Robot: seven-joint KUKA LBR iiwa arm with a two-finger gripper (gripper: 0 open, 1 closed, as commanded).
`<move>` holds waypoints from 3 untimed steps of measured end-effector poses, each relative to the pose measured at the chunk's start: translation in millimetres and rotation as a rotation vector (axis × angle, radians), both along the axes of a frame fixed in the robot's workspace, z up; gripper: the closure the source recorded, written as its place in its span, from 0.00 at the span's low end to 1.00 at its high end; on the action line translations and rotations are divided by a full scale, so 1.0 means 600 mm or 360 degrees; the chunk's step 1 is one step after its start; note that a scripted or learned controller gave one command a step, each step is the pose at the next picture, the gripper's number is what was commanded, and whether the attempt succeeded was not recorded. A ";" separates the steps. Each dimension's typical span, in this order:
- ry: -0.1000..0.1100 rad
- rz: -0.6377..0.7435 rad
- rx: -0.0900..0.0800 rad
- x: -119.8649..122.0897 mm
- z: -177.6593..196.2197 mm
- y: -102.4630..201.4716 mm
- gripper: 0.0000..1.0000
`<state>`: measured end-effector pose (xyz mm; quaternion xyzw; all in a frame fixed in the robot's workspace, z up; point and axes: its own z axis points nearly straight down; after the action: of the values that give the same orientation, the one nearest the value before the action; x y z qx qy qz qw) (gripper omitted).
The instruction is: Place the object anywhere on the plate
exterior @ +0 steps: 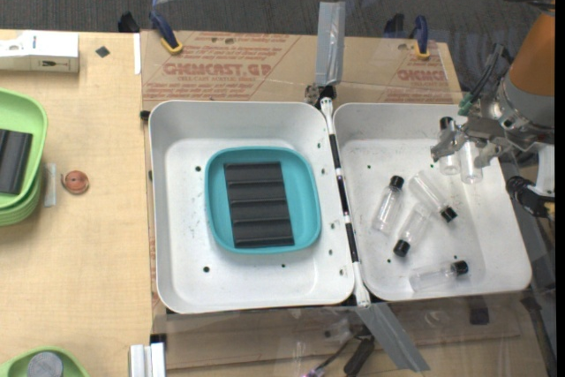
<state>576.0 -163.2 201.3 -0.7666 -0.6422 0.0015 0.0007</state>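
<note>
**A:** What lies nearest the camera?

**B:** The front rim of the right bin; just inside it, by the front right corner, lies a clear vial with a black cap; three more vials lie scattered mid-bin, among them one toward the left wall and one slanting down the middle.

**A:** And your claw?

**B:** My gripper hangs over the back right part of that bin; something clear and vial-like sits at its tips, but I cannot tell whether my fingers are clamped on it or merely above it.

**A:** Where does it go?

**B:** Onto the teal plate in the middle of the left bin; a dark ribbed insert fills its floor.

**A:** How to do this well?

**B:** I judge the grasp is the step in hand; a smooth round vial may slip or roll, so I would close squarely across its body and lift straight; then carry high over the ridge where the two bins meet, and lower close to the insert before letting go, so it settles in a groove rather than bouncing out.

**A:** Anything else about?

**B:** A green tray at the bench's left edge, a small round orange thing beside it, a white box at the back left; all well apart from my path.
</note>
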 end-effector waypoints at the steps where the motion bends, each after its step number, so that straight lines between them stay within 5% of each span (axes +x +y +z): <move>1: 0.0005 0.0004 -0.0001 0.000 0.012 0.000 1.00; 2: 0.0008 0.0007 -0.0002 0.000 0.025 -0.001 1.00; 3: 0.0003 0.0383 0.0003 -0.052 -0.019 0.123 1.00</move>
<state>544.5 -89.5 189.9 -0.6839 -0.7296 0.0017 0.0018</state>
